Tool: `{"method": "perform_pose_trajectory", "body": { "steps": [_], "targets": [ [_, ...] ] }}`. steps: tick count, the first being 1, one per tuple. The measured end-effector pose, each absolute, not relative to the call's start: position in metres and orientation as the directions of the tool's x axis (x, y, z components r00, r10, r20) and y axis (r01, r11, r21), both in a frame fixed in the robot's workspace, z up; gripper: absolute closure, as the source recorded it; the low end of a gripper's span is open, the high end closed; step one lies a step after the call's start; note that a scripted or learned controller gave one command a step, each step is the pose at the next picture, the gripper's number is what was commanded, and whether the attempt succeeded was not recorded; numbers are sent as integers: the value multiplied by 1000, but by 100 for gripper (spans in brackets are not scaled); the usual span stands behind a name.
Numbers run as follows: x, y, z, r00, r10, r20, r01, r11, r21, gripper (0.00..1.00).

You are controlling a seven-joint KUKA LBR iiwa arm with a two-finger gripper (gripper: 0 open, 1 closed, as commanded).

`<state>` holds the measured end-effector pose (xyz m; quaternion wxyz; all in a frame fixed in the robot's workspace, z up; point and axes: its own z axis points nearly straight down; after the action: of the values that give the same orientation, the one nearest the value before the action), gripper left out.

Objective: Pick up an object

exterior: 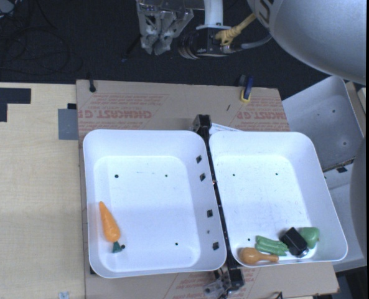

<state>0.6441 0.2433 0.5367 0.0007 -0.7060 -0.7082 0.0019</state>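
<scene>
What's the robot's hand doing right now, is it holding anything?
Hand: raised behind the bins, nothing between its fingers; open or shut cannot be told.

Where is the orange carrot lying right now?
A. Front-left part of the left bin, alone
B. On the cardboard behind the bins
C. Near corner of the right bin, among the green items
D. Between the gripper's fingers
A. The carrot lies by itself near the left wall of the left bin, while the gripper hangs above the bench behind the bins.

Brown printed cardboard sheet [172, 108] under the bins, on a pale wooden bench [28, 185], black cables [22, 5] behind.
</scene>
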Motion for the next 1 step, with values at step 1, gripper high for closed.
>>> {"method": "perform_pose_trajectory", "body": {
  "steps": [1],
  "targets": [
    [644, 243, 537, -3, 1000, -2, 1000, 3, -4, 100]
  ]
}}
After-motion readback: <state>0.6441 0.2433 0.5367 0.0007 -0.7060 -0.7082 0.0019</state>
